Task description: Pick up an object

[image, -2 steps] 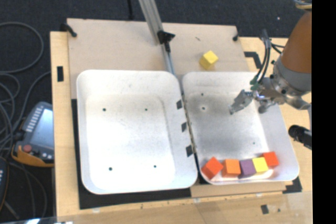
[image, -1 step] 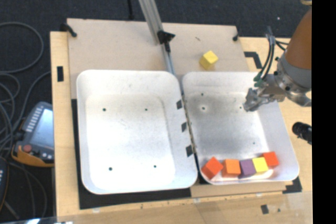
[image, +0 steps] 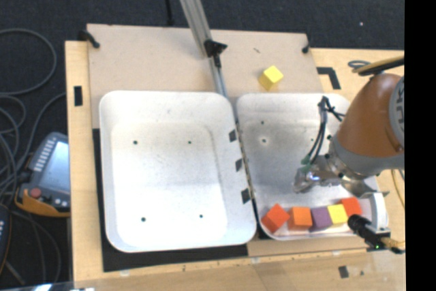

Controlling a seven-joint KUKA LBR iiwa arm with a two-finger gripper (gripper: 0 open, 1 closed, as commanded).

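Orange, purple and yellow blocks [image: 310,217] line the right bin's [image: 272,119] near wall, just below the gripper [image: 308,178] (finger state impossible to tell). They look light and rigid; flat opposite faces suit pinching. A yellow cube [image: 271,77] sits on the worktop [image: 150,58].

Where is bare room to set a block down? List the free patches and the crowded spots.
Free: the whole floor of the left bin; the right bin's upper left, between the divider and the arm; the board behind the bins, left of the yellow cube. Crowded: the right bin's near edge, where a row of blocks lies below the tool.
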